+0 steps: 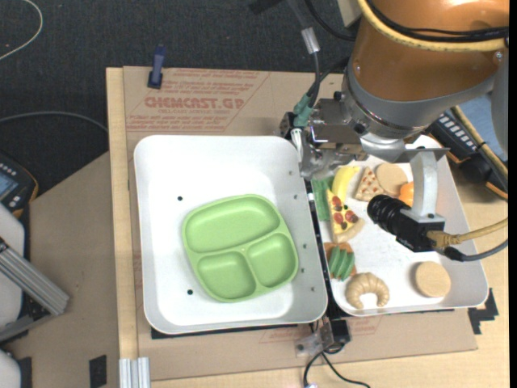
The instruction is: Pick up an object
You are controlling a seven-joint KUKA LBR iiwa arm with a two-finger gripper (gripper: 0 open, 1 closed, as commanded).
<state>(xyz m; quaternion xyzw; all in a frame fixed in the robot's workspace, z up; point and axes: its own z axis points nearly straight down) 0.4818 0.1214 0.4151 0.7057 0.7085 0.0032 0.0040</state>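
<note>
In the camera view, the gripper (pixel 323 162) is seen low over the far left corner of the right bin (pixel 464 293), hard against the wall it shares with the left bin (pixel 153 241). Most of the tool is hidden under the wrist, so whether it is spread or pressed together cannot be told, and nothing can be seen held.

The nearest things are judged the likely targets. A banana (pixel 346 181) lies just right of the gripper, with its long axis running near to far. A green pod (pixel 321 200) lies just on the near side, along the bin wall, also near to far. A pizza slice (pixel 346 218) lies a little nearer still, beside the pod. So the toys lie to the right and near side of the tool, close to it, and a short descent is judged enough.

A croissant (pixel 368 289) and a round biscuit (pixel 430 280) are set well apart, at the near end of the bin. In the left bin a green tray (pixel 239 247) rests flat, far to the left.
</note>
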